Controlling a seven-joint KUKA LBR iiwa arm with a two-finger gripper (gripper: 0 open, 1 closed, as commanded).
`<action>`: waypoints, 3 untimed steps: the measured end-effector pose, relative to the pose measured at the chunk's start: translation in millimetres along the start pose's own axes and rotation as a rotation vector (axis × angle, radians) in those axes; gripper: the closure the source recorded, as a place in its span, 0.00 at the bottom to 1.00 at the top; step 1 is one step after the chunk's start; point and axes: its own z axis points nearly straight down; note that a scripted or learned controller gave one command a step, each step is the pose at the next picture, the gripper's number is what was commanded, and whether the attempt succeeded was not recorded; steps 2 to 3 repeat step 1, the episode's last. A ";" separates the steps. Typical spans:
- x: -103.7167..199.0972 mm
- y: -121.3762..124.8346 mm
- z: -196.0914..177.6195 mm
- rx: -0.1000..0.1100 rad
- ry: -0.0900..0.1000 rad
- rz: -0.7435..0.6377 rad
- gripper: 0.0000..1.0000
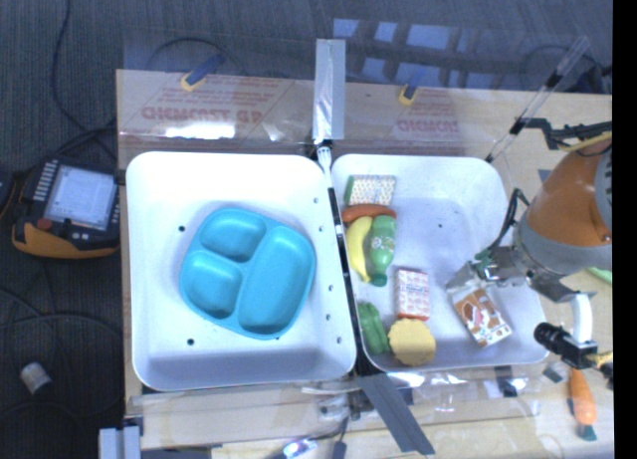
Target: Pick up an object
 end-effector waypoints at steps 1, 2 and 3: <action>49.9 36.3 -85.2 0.019 -0.004 0.154 1.00; 49.9 36.3 -85.2 0.019 -0.004 0.154 1.00; 49.9 36.3 -85.2 0.019 -0.004 0.154 1.00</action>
